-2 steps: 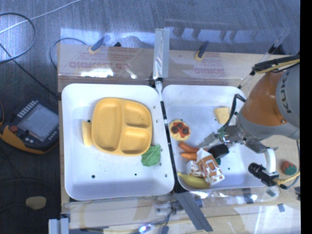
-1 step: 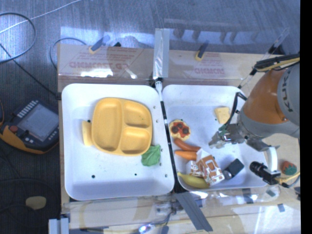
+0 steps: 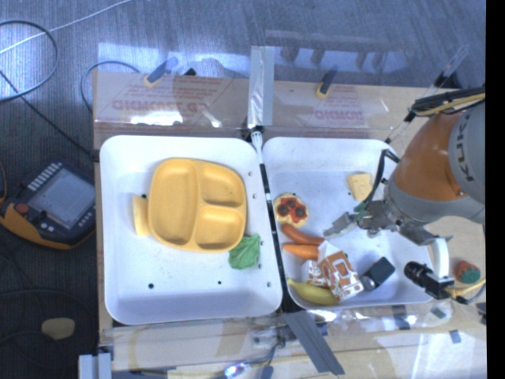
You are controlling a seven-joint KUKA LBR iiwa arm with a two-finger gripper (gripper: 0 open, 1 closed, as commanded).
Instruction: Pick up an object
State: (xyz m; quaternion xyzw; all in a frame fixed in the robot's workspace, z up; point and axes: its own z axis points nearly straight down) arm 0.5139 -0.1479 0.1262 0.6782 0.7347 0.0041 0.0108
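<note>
bench (image 3: 371,105) carries two shallow white bins side by side, edges touching; cardboard sheet (image 3: 170,101) lies flat on bench behind left bin (image 3: 118,235); right bin (image 3: 316,152) sits beside it, toward the arm side; clear plastic panel (image 3: 347,105) lies on bench behind right bin; small yellow-tipped clips (image 3: 323,89) rest on those sheets near the back edge

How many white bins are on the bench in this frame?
2. The left bin holds a yellow divided plate and a green leaf. The right bin holds the small food items, with the gripper over it. None seems hidden.
</note>
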